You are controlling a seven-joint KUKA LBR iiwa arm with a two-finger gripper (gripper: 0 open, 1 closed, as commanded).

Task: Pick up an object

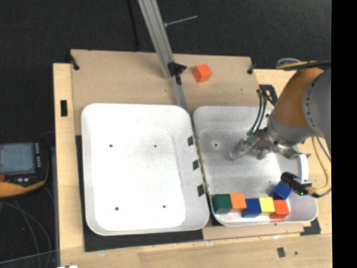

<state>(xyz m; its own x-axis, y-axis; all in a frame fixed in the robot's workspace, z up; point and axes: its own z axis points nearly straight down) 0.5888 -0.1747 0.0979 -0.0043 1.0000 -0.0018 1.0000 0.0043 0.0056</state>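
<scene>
Several coloured blocks lie along the near edge of the right bin: a green block, an orange block, a blue block, a yellow block and a red block. Another dark blue block sits just behind them at the right. My gripper hangs over the middle of the right bin, well behind the row of blocks. It is open, with bare bin floor between its fingers.
The left bin sits beside the right one. An orange cube rests on the bench behind the bins. A slanted metal post rises at the back between the bins. Cables trail from the wrist.
</scene>
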